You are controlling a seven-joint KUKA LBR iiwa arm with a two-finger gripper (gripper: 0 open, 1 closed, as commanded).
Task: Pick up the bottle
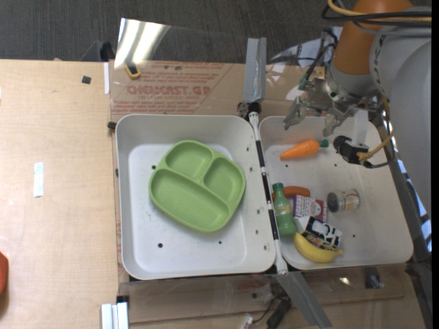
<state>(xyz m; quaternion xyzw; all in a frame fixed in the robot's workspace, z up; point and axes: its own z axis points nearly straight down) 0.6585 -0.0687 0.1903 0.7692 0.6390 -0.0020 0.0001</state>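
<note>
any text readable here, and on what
"CHEMCAST GP", roughly, red and blurred: on the sheet behind the left bin.
Bottle label: too small to read.
Pink packet: too small to read.
Black-and-white packet: unreadable.

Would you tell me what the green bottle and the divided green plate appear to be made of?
Green bottle: probably glossy plastic, judging by its bright highlights. Divided green plate: likely matte moulded plastic, with even colour, soft rounded ridges and no glare.
</note>
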